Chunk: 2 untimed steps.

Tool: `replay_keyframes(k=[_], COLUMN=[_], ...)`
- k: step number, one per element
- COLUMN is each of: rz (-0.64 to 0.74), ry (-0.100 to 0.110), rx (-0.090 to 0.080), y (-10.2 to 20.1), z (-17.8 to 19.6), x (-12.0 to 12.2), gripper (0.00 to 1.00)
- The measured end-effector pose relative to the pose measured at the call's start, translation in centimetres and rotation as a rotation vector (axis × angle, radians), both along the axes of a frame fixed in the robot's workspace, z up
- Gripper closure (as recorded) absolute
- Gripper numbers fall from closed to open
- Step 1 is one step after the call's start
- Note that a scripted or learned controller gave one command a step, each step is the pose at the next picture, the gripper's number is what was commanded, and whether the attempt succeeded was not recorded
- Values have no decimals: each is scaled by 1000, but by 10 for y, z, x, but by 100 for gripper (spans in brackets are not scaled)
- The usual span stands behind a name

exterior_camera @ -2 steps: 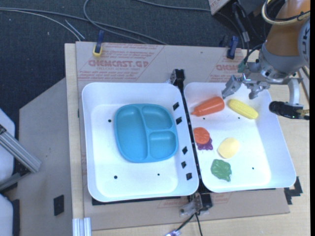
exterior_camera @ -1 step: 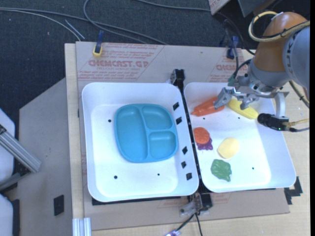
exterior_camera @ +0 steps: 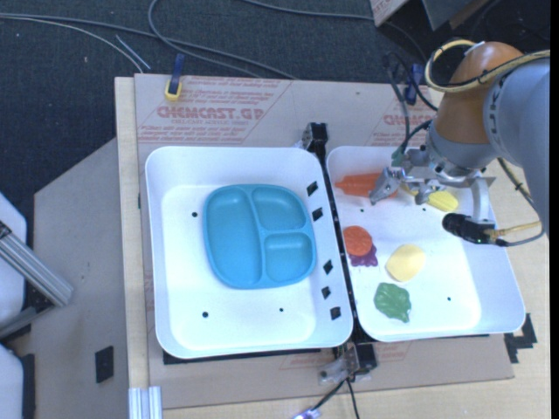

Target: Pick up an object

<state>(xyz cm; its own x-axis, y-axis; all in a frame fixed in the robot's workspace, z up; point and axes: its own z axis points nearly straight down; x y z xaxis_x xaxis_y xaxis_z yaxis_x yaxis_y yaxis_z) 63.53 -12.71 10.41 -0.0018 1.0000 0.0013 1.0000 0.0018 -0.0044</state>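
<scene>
My gripper (exterior_camera: 403, 190) hangs over the back of the right bin (exterior_camera: 489, 299), its fingers spread open with only bare bin floor between them. An orange carrot-shaped piece (exterior_camera: 355, 183) lies just left of the left fingertip. A small yellow piece (exterior_camera: 444, 201) sits just right of the right finger. Nearer the front lie an orange round piece (exterior_camera: 355, 237) on a purple piece (exterior_camera: 366, 257), a pale yellow lemon (exterior_camera: 405, 262) and a green piece (exterior_camera: 392, 301).
The left bin (exterior_camera: 175, 304) holds a blue divided plate (exterior_camera: 259, 234). A black divider with clips (exterior_camera: 327, 225) runs between the bins. The grey arm with its orange band (exterior_camera: 476, 85) comes in from the upper right, with cables around it.
</scene>
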Motion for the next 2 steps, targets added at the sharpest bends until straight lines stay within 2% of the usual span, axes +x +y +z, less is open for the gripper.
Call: replay_keyframes(k=[1, 2], rz=[-1, -1], ry=[0, -4], rx=[0, 0], y=[1, 1], z=[-20, -7], x=[0, 1], gripper=[0, 100])
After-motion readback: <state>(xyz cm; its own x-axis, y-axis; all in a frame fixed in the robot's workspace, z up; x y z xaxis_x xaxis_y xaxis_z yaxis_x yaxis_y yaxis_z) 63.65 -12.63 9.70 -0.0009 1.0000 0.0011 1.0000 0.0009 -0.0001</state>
